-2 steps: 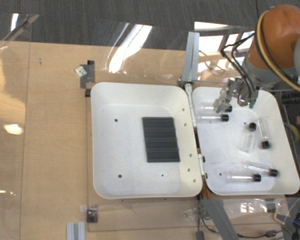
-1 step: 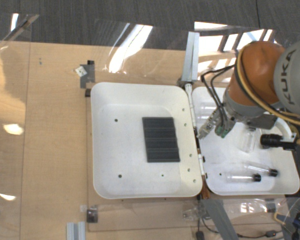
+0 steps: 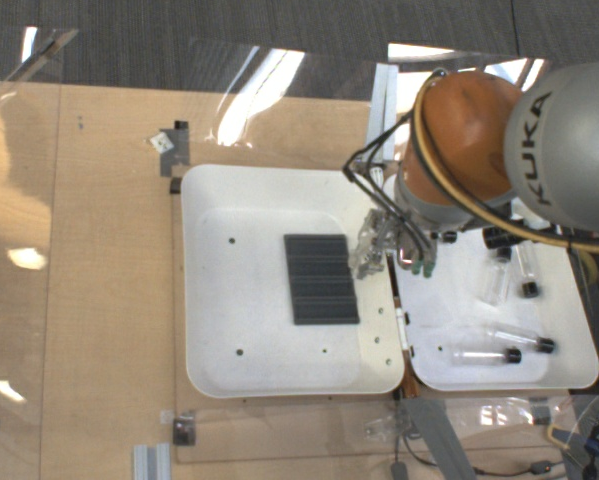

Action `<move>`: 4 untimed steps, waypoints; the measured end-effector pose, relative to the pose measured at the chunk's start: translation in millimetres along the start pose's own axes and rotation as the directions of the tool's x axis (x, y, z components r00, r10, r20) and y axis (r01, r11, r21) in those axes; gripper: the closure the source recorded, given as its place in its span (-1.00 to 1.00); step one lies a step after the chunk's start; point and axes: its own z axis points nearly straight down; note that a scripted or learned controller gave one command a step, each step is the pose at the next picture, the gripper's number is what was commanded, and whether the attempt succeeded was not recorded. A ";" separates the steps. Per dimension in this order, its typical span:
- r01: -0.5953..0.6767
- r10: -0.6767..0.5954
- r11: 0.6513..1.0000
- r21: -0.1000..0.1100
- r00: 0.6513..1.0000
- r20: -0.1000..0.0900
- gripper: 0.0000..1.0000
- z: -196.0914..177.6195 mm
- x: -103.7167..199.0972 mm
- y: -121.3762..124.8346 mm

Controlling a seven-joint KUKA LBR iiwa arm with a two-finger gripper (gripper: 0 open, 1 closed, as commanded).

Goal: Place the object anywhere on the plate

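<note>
A dark grey ribbed plate [image 3: 321, 279] lies flat in the middle of the left white bin [image 3: 229, 368]. My gripper [image 3: 374, 252] hangs just right of the plate's right edge, over the seam between the two bins. The orange-banded wrist above hides most of it, and I cannot make out anything held in it. Several clear tubes with black caps lie in the right bin [image 3: 579, 373]: one [image 3: 499, 353] near the front and one [image 3: 525, 268] further back.
The arm's grey and orange body covers the back of the right bin. A small black bracket [image 3: 176, 153] sits at the left bin's back left corner. Bare wooden bench extends to the left.
</note>
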 end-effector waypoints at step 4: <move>0.639 -0.639 0.769 -0.004 0.769 0.002 -1.00 -24.6 88.0 182.5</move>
